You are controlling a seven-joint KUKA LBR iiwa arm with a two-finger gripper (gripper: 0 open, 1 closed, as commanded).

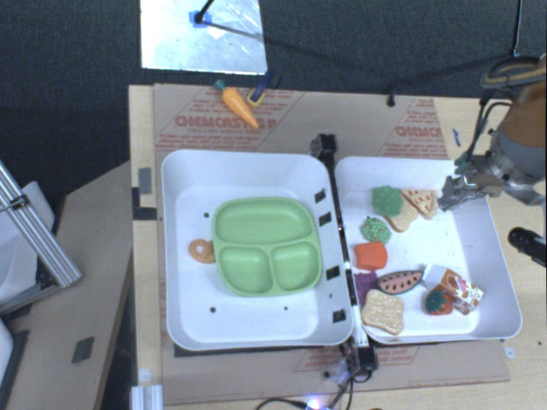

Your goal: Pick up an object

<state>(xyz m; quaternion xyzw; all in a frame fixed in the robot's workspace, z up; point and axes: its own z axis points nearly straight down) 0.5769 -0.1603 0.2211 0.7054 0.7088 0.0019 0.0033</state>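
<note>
Over the right bin's (500, 272) far corner, the tool (450, 193) hovers beside a toast wedge (420, 202), its grip unreadable, seemingly approaching; next it must descend onto one toy.

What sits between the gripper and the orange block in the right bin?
From the gripper at the bin's upper right, the straight line to the orange block crosses the toast-like triangle and the tan piece beside it. The green items lie just off that line. From above, nothing visible covers the block.

Grey arm (520, 156), orange band, dark metal tool (450, 192)
</note>
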